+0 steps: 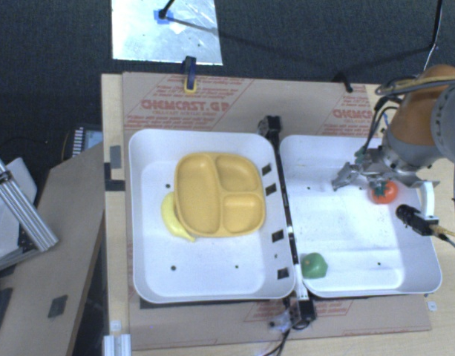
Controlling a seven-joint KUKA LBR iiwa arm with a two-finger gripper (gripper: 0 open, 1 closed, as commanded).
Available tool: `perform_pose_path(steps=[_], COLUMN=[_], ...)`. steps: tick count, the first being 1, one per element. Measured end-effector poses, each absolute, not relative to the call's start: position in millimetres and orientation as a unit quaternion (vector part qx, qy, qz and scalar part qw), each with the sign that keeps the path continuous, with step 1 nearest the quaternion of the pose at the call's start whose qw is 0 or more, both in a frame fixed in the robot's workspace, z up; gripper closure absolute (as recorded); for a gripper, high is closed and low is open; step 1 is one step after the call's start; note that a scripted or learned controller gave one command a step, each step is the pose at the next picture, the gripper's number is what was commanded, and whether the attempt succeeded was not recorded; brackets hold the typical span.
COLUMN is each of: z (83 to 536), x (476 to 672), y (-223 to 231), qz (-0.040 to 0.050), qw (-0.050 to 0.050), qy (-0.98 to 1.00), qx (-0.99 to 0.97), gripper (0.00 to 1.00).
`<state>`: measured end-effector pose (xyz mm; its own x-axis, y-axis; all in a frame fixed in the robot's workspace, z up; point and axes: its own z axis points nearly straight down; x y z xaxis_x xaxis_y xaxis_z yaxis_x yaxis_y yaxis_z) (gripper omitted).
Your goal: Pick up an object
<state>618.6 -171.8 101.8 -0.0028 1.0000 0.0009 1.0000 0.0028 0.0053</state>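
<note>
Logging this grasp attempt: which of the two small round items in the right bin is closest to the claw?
The orange-red ball, at the right bin's far right, right beside the claw. The green ball lies at the near left corner, well away.

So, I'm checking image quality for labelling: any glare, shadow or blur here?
Camera view: glare on the foil sheet at the top; the white bins are bright, nearly washed out; the claw looks soft and grainy; the green object casts only a faint shadow.

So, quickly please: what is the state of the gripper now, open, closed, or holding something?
Gripper: low in the right bin, beside the orange-red object; open or closed cannot be told.
</note>
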Motion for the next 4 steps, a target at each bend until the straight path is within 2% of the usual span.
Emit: perform_pose_path(steps=[1, 2, 4], z=[85, 97, 196], x=[620.5, 621.2, 618.9], y=[-170, -171, -171], qz=[0.0018, 0.0021, 0.0019], qw=[0.0, 0.002, 0.003], qy=[0.709, 0.709, 0.709], qx=[0.705, 0.705, 0.705], gripper=[0.0, 1.0, 1.0])
